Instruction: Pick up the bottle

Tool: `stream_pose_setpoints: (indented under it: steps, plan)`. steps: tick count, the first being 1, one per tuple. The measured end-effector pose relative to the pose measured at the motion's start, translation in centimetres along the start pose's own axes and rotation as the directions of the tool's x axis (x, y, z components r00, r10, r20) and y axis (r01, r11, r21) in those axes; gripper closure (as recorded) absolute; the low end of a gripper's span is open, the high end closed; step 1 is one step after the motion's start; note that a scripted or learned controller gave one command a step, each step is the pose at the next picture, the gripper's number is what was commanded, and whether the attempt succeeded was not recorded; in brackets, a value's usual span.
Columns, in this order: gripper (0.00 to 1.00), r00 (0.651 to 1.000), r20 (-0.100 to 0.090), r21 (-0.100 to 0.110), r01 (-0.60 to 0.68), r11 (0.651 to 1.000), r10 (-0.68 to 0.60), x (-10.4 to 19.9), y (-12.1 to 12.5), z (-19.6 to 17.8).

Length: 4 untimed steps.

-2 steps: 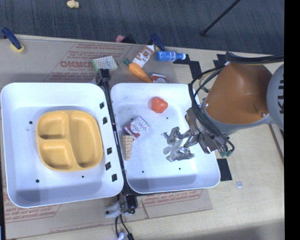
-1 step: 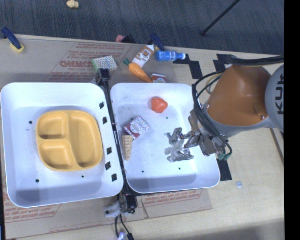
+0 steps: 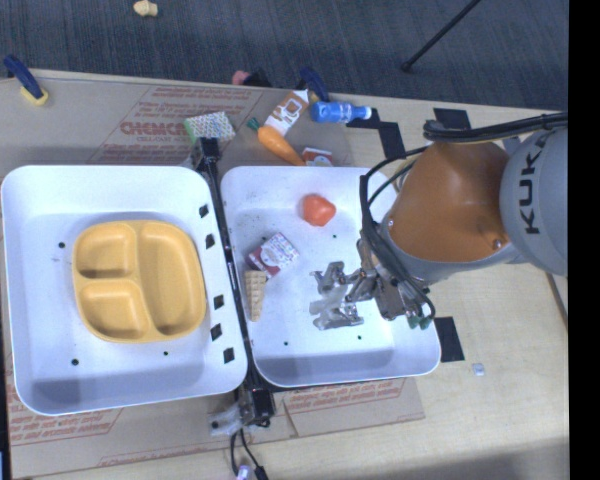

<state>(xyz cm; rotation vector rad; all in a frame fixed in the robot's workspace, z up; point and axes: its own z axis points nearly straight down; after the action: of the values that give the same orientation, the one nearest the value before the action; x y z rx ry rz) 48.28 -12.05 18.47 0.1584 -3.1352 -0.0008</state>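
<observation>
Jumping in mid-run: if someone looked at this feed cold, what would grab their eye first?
Probably the grey arm's big orange band reaching in from the right over the right white bin, its metal gripper low near the bin floor. Next, the yellow three-compartment plate in the left white bin. The small blue bottle lies outside the bins on the cardboard behind them.

A yellow divided tray [image 3: 138, 279] lies in the left white bin [image 3: 20, 268]. In the right bin [image 3: 280, 363] sit an orange-red lump [image 3: 318, 209], a small red-and-white packet [image 3: 272, 254] and a waffle cone [image 3: 254, 294] near the dividing wall. A carrot [image 3: 279, 145] rests on the cardboard sheet [image 3: 140, 118] behind the bins.
</observation>
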Motion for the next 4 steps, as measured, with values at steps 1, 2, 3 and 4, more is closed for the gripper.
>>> stream_pose_setpoints:
  steps: [1,2,3,4]
  plan:
    - [1.0,0.997,0.002,0.002,-0.079,0.997,0.079,0.6,-3.0,-2.6]
    - [1.0,0.952,0.003,0.001,-0.305,0.952,0.305,0.8,-3.7,-3.5]
    - [1.0,0.664,-0.001,0.0,-0.748,0.664,0.748,0.9,-2.3,-0.7]
    - [1.0,0.548,0.001,-0.001,-0.836,0.548,0.836,1.0,-4.0,-2.4]
